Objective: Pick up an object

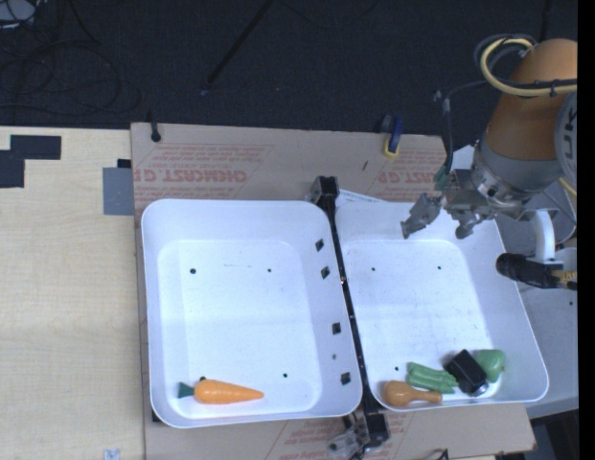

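So the arm [527,113] sits at the upper right of the frame, parked over the far edge of the right bin [527,324]. From the look of it this is the very start of a pick: nothing is between the fingers, and the claw [448,215] hangs above the bin's upper rim with its two fingers spread apart, one pointing left toward the middle divider.

Going by size, the left bin [163,305] takes the centre-left of the frame and has just one thing in it, an orange carrot [227,392] lying flat near its lower left corner, well apart from the claw.

The closer candidates are bunched in the right bin's lower right corner: a green veggie thing [431,377], a black block [467,371] leaning over it, a green rounded piece [492,359] behind the block, and a small orange-tan pear-ish toy [410,394] lowest of all. Exactly what they are is hard to tell.

The next move probably means swinging down-frame over that pile, picking one piece with clearance, and dropping straight down. The pieces are touching, so a clean pinch looks tricky.
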### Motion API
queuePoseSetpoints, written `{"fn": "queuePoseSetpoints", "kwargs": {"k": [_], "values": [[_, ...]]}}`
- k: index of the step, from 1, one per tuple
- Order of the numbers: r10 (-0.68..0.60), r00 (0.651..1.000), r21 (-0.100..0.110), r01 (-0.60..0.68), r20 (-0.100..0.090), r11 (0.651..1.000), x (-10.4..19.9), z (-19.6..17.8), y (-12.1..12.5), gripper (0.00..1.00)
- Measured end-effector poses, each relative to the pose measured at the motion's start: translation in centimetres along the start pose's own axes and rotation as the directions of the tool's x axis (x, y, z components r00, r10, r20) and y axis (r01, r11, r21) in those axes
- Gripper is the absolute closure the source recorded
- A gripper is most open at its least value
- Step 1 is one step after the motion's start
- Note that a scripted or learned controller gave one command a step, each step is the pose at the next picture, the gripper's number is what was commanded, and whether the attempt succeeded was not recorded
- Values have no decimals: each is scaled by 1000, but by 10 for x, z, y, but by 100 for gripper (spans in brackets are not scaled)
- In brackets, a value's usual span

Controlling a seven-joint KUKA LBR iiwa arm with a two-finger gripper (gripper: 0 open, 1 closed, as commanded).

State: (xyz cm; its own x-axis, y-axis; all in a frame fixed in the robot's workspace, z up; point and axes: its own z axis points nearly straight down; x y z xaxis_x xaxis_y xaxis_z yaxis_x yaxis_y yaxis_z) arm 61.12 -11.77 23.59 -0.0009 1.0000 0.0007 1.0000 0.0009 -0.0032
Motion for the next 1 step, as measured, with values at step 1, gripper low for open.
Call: {"fn": "queuePoseSetpoints", "kwargs": {"k": [1], "values": [[-1,1000,11,1,-2,1000,20,149,30,0]]}}
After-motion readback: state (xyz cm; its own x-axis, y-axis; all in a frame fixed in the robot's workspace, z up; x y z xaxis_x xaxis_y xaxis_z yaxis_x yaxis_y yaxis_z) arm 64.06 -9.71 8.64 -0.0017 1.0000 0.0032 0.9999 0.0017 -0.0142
